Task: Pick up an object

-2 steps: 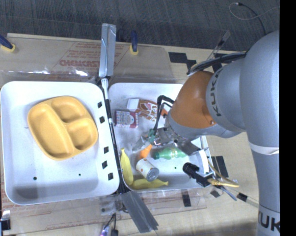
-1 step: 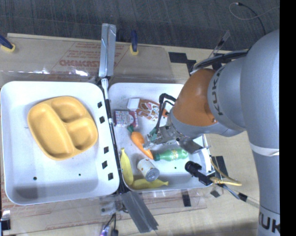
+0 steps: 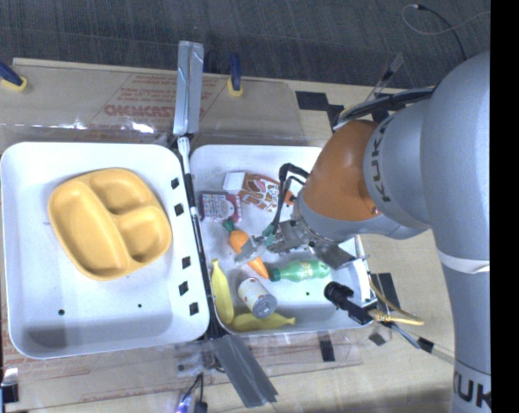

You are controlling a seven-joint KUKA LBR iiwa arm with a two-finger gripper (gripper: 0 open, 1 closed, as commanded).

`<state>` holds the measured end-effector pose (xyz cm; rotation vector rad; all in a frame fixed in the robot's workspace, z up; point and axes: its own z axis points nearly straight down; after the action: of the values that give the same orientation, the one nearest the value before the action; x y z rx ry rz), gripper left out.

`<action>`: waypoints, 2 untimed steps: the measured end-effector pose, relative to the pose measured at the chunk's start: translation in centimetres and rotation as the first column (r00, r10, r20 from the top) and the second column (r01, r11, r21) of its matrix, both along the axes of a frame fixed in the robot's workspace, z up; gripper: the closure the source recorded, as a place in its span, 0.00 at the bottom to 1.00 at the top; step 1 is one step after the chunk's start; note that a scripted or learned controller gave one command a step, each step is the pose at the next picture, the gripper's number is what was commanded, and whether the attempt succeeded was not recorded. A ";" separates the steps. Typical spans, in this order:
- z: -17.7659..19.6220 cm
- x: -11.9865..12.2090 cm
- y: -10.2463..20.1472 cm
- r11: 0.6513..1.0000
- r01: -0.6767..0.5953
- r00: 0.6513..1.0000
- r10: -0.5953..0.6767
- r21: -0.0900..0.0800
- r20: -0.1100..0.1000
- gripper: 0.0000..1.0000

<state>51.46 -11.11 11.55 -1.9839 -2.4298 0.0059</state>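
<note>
dark ribbed flooring surrounds the counter (image 3: 61, 101), which is covered w/ a cardboard sheet and carries two shallow white bins side by side. the arm (image 3: 431, 170) reaches in from the right, orange band (image 3: 349, 179) bent low over the right bin (image 3: 324, 312), so the end effector (image 3: 281, 235) sits down among the clutter, prob. to grab whatever's closest.

can't tell if it's open or closed; the wrist hides most of it, and nothing is visibly gripped.

candidates for the pick, all in that right bin: orange carrot-like piece (image 3: 239, 240) just left of the end effector, another orange bit (image 3: 257, 268) just below it, green bottle (image 3: 300, 271) lying flat below-right, nearly touching. can (image 3: 256, 297) and banana (image 3: 229, 304) further below-left, packed against the bin's lower wall. small printed packs (image 3: 216, 205) and (image 3: 261, 192) above-left.

left bin (image 3: 27, 317) is well apart to the left, holding a yellow divided tray (image 3: 110, 222). likely the drop side, so kept roomy.
</note>
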 end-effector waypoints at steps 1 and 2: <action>0.9 0.0 0.0 1.000 -0.006 1.000 0.006 -0.001 -0.001 1.00; 0.9 0.0 0.0 1.000 -0.006 1.000 0.006 -0.001 -0.001 0.00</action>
<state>51.47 -11.07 12.48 -1.9762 -2.4352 0.0082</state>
